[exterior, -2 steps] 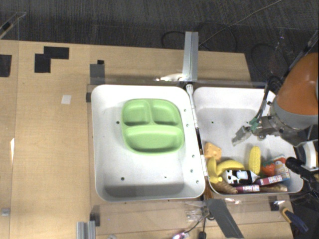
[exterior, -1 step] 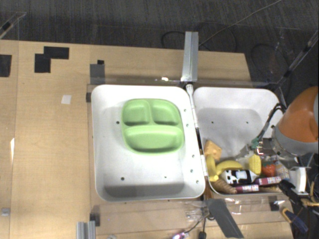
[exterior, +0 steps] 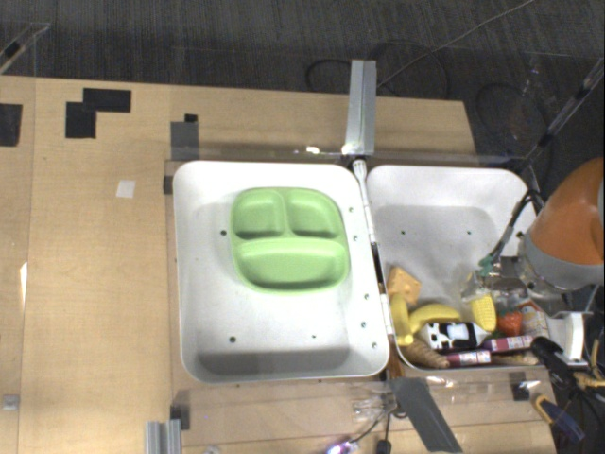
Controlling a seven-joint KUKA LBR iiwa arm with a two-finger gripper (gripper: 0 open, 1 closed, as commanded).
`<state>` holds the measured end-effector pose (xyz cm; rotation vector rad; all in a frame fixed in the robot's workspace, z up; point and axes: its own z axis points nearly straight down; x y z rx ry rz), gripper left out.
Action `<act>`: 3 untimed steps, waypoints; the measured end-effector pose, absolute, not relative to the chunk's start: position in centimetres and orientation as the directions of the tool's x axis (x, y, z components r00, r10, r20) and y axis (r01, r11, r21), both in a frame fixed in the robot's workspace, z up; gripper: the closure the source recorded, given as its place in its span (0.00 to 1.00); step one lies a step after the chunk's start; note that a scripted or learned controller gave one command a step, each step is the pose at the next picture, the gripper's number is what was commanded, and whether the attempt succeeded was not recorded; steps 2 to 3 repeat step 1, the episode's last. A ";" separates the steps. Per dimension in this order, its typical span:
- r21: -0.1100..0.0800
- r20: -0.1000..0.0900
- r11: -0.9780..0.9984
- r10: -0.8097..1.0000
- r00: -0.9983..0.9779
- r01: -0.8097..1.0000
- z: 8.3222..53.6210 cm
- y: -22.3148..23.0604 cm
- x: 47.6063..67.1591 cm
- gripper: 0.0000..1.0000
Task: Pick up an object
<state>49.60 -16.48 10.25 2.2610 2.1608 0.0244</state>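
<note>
We see open floor behind the banana; labels unreadable; tool spread we cannot tell

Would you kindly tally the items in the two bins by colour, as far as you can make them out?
Green: 1, divided plate
Yellow: 2, banana, corn cob
Red: 1, tomato
Tan: 1, wedge
Black and white: 1, toy
Total: 6 clearly discernible

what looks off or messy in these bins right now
Nothing looks spilled or broken. The green tray lies slightly askew in the left bin, and the toys, including a banana, are crammed into the right bin's near corner.
</note>
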 end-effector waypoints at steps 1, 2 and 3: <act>0.006 -0.001 -0.065 0.998 0.065 0.998 22.9 -11.6 57.6 1.00; 0.006 -0.001 -0.065 0.998 0.065 0.998 22.9 -11.6 57.6 1.00; 0.006 -0.001 -0.065 0.998 0.065 0.998 22.9 -11.6 57.6 1.00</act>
